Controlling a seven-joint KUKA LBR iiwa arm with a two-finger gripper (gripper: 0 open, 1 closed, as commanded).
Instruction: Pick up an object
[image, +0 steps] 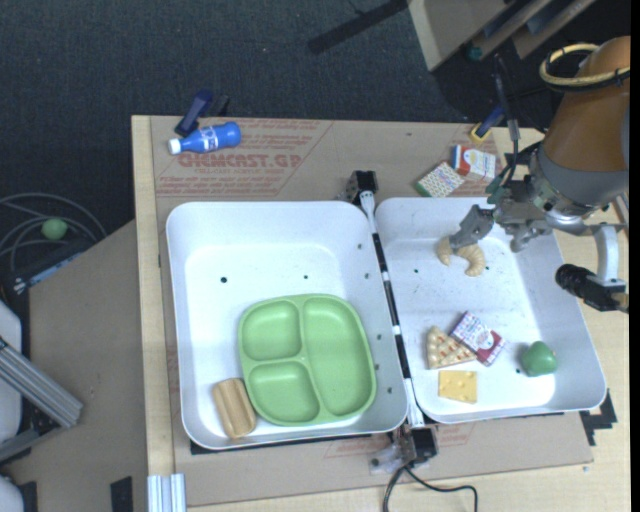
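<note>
The bench (270, 165) is covered by cardboard, and two white bins are set on it side by side. The left bin (200, 250) holds a green tray (305, 358) with a tan block (232, 407) just beside its lower left corner. The right bin (560, 300) holds a pale croissant (460, 253), a waffle (446, 348), a red-and-white packet (478, 336), a cheese wedge (459, 385) and a green ball (539, 358).

The arm (590, 130) is seen reaching in over the right bin's upper part. The gripper (497, 230) is spread wide, one finger (473, 228) pointing down-left and the other at its right.

The croissant is judged the likeliest target. It lies just below and left of the left finger, nearly touching it, and is curved, its long axis running roughly up and down the view. A small shift toward the left would be needed so that it is straddled.
</note>
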